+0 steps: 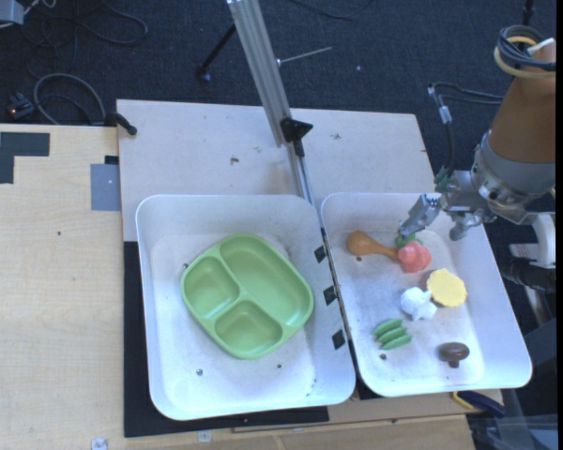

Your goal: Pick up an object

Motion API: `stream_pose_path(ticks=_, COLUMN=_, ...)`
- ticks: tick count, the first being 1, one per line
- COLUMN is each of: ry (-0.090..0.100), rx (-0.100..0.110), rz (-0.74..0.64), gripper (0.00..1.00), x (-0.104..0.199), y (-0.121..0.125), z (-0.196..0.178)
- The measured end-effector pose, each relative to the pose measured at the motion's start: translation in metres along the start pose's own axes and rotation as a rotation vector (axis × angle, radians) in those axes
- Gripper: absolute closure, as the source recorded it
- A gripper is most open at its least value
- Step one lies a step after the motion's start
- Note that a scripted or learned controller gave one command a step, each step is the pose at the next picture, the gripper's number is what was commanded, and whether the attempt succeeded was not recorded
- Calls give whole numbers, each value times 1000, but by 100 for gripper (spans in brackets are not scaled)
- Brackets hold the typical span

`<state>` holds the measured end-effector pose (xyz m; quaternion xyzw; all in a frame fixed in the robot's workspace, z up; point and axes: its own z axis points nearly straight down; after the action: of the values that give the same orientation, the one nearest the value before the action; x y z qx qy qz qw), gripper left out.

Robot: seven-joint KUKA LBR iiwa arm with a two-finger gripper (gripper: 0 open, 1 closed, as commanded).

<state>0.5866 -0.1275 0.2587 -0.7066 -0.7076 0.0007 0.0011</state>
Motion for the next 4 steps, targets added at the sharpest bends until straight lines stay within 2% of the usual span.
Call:
stream_pose_path(ticks=1, ry=0, rx=0, rz=1, gripper=0, x=0, y=0, z=0)
stream_pose_path(ticks=2, ry=1, rx=6, rz=3, gripper=0, x=8, y=-4, z=59)
stream_pose_path(ticks=4, ry=1, rx=6, rz=3, gripper=0, x=18, y=-14, z=164)
